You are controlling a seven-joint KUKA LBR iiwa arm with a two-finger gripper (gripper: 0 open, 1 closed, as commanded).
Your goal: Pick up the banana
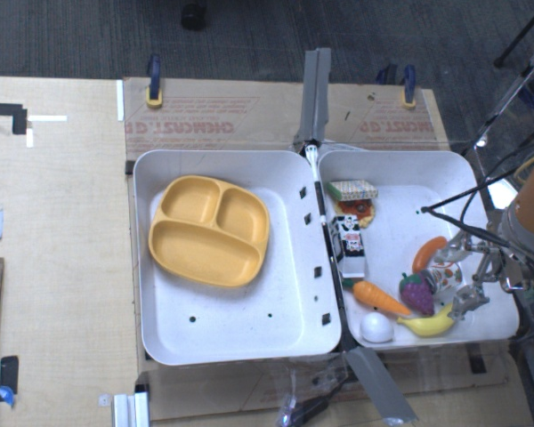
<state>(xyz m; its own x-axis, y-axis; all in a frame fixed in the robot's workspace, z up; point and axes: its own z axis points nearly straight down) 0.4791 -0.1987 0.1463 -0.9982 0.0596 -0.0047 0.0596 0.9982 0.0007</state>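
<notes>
Banana [430, 324]: lies flat near the front edge of the right bin [400, 172], curved, its stem end turned toward my side.
Close neighbours: purple grapes [416, 294] touch its upper edge; a white egg-like ball [376, 327] sits just beside its left tip; a carrot [379, 298] lies up and left of it.
Further out: a second small orange piece [427, 253], a milk carton [349, 237] against the divider and a sandwich-like toy [353, 191] toward the back of the same bin.
Other bin: the left bin [151, 265] holds a yellow divided plate [210, 230], well apart from my work.
My gripper [458, 287]: low inside the right bin, just above and right of the banana, near the grapes; whether it is apart or together I cannot tell, as the metal parts blur together.
My hold: nothing visibly held.
Step in hand: I judge this as the approach, banana not yet lifted.
Next move: I need to settle over the banana's middle, crosswise to its length, clear of the grapes, then close and lift straight up.
Risk: catching the grapes or nudging the banana against the front wall.
</notes>
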